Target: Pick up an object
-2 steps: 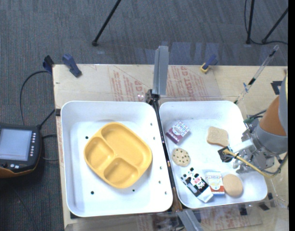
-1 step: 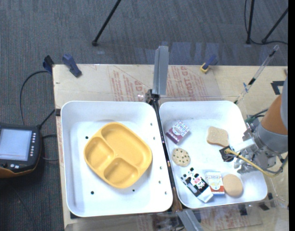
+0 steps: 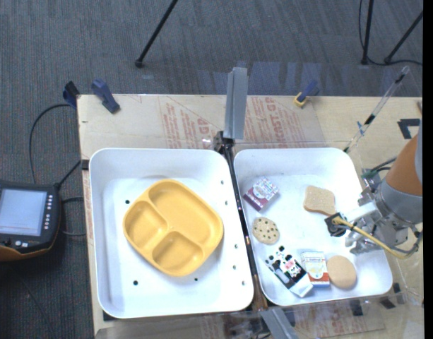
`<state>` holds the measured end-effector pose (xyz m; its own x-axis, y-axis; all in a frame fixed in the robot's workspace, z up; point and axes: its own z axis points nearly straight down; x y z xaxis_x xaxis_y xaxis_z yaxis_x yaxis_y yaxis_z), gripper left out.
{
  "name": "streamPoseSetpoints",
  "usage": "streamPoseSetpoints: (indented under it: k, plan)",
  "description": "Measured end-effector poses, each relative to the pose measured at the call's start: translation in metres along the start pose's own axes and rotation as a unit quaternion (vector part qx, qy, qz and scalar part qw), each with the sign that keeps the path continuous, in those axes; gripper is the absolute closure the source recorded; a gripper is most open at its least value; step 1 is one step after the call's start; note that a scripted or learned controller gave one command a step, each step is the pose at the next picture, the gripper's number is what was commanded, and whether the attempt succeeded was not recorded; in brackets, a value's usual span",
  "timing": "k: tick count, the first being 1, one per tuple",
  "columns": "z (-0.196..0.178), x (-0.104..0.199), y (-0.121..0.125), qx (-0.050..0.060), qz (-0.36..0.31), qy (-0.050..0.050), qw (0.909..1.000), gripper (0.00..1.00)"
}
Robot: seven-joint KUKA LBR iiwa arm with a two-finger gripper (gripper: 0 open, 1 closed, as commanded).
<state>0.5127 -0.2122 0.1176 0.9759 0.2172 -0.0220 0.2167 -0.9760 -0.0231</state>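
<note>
The right bin holds several small things. A maroon packet lies at its left, with a chocolate-chip cookie just in front of it. A slice of toast lies near the middle. Along the front edge are a black-and-white carton, a small red-and-white box and a round tan bun. My gripper hangs over the bin's right side, to the right of the toast and above the bun, with nothing visibly held.
A yellow divided plate lies in the left bin. A grey upright post stands behind the wall between the bins. Clamps sit on the bench's back edge, and a teach pendant lies on the floor to the left.
</note>
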Motion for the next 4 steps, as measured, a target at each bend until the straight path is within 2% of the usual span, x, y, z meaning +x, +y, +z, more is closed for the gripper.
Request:
streamPoseSetpoints:
  k: [1, 2, 3, 4]
  plan:
    - [0.025, 0.111, -0.021, -0.013, 0.006, 0.014, 0.9998, 1.00]
    - [0.024, 0.097, 0.022, -0.012, 0.007, 0.013, 0.9998, 1.00]
    - [0.014, 0.098, 0.020, -0.012, 0.004, 0.012, 0.9999, 1.00]
    - [0.024, 0.125, 0.025, -0.012, 0.005, 0.013, 0.9998, 1.00]
